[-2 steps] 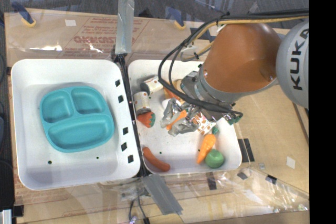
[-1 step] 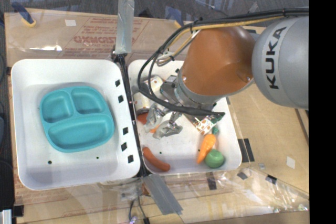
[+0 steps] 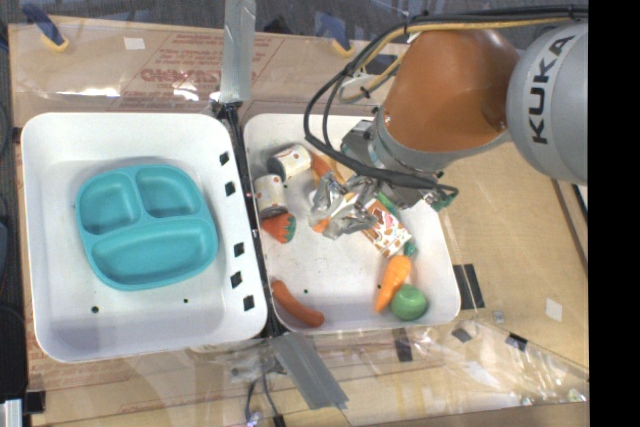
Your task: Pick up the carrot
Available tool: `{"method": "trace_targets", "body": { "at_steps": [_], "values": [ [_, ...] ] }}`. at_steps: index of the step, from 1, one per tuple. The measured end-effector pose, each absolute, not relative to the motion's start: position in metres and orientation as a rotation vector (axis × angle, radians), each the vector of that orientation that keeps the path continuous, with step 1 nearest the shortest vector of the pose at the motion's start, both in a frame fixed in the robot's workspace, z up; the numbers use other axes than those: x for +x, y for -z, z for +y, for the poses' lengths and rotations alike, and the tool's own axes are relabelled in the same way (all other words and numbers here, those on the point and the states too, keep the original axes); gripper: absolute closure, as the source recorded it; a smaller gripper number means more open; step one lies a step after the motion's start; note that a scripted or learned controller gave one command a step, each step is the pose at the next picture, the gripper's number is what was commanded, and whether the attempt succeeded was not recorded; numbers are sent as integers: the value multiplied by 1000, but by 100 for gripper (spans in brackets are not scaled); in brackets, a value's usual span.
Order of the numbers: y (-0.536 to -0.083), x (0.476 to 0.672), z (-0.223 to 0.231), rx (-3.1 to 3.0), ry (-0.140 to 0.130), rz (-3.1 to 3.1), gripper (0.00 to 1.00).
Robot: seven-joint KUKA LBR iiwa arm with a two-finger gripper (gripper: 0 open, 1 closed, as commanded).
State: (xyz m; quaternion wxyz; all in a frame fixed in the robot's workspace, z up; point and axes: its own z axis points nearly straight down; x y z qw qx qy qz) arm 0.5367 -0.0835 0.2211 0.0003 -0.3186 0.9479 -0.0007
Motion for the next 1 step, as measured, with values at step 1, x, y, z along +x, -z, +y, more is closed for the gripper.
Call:
{"method": "trace_targets", "body": {
  "at_steps": [1],
  "values": [
    [-226, 573, -92, -1113, 1, 2935, 100]
  ]
}}
